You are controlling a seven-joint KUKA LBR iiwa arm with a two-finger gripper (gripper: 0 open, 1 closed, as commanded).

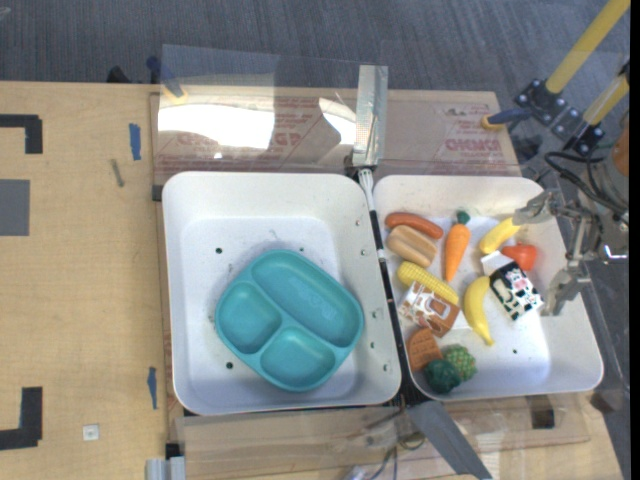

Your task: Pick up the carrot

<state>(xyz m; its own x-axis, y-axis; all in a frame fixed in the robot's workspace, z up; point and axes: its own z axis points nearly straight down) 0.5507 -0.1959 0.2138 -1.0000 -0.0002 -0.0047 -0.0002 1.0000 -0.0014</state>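
Right white bin (pixel 575 363), far half: small orange toy carrot with green top (pixel 456 248), free, nothing touching it from above. Long axis runs roughly far-to-near, green end toward the bin's far edge, pointed tip toward the bin's centre. Just beside it on the left: hot dog bun with sausage (pixel 413 236); yellow corn cob (pixel 428 283) lies near the tip. Yellow banana (pixel 497 236) sits to its right, second banana (pixel 478 308) nearer the front edge, plus a black-and-white cow-print carton (pixel 515 293), a broccoli floret (pixel 452 366) at the front.

Hand (pixel 560 253) hangs over the right edge of the right bin, thin metal fingers (pixel 533 208) spread apart, nothing between them. Carrot lies to the hand's left, toward the divider between bins, with the banana and carton between.

Left white bin (pixel 190 298) holds a teal divided plate (pixel 288 318).

Judgement: approach not begun; hand needs to travel left, close across the carrot's short width.
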